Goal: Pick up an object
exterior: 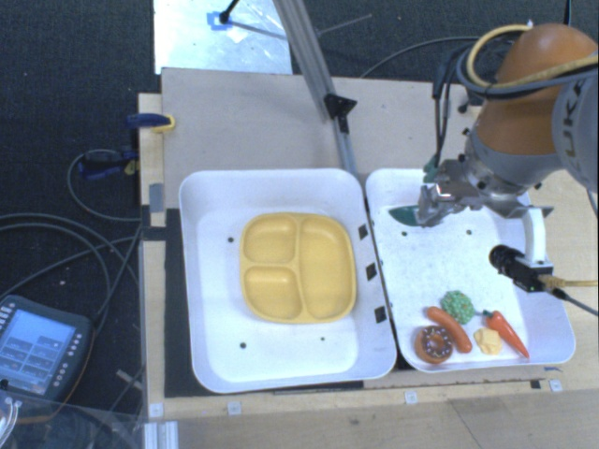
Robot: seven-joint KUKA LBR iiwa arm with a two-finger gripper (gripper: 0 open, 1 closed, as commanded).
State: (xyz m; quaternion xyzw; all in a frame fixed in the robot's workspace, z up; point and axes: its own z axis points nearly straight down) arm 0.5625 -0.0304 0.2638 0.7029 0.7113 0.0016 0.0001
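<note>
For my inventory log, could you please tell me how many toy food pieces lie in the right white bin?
5, clustered at its near end: brown ring donut, red sausage, green broccoli, yellow chunk, orange carrot. The teal thing under the gripper is unclear; the arm may hide more.

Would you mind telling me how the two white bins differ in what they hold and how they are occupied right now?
The left bin holds one thing, a yellow divided plate lying flat near its middle; the right bin holds several small toy foods clustered at its near edge: a donut, sausage, broccoli and carrot. The gripper is at the right bin's far end, beside a dark green item; the left bin has no arm over it. Both are shallow, white and round-cornered.
</note>
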